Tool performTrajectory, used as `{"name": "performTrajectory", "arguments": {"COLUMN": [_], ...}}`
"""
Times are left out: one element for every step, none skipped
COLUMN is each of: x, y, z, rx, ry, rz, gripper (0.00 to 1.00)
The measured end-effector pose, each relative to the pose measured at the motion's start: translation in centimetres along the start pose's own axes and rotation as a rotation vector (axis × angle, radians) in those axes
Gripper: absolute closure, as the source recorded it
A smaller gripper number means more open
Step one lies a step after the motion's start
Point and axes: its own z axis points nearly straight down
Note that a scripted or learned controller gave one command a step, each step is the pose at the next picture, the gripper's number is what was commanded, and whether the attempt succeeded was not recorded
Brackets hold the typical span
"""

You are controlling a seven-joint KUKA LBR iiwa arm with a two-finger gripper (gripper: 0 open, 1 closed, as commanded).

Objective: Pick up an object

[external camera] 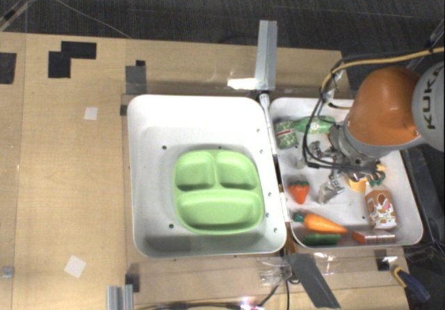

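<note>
The right-hand bin (pixel 417 232) is the landmark here, since everything loose lies inside it. The arm (pixel 382 110) hangs over its middle, and the pincer (pixel 332 187) points down into the bin's centre, just above the white floor. How far the pincer is open I cannot tell, nor whether anything sits in it (the metal parts blur together from this high angle).

Near the bin's left wall lies a small strawberry (pixel 299 192), close beside the pincer. Toward the bin's front edge rests a carrot (pixel 323 223) with a dark green vegetable (pixel 318 238) touching it on the front side. In the bin's front right corner stands a small printed carton (pixel 380 208), and a green-labelled packet (pixel 286 133) lies at the back left.

The strawberry looks the likeliest pick. Judging by its shine, it is probably hollow plastic play food: light, stiff, not fragile, but smooth enough to squirt out of a pinch. A hold across its widest part, below the green cap, would seem safest. The carrot would likely be best taken across its thick middle, not its tapering tip.

The other bin (pixel 146 162), left of the landmark, holds a green divided tray (pixel 218 189).
</note>
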Motion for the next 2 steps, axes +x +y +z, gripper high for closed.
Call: {"name": "performTrajectory", "arguments": {"x": [-6.9, -6.5], "y": [-0.9, 0.1], "z": [0.3, 0.3], "rx": [-0.002, -0.003], "ry": [0.001, 0.001], "rz": [-0.101, -0.253], "gripper": [0.0, 0.0]}}
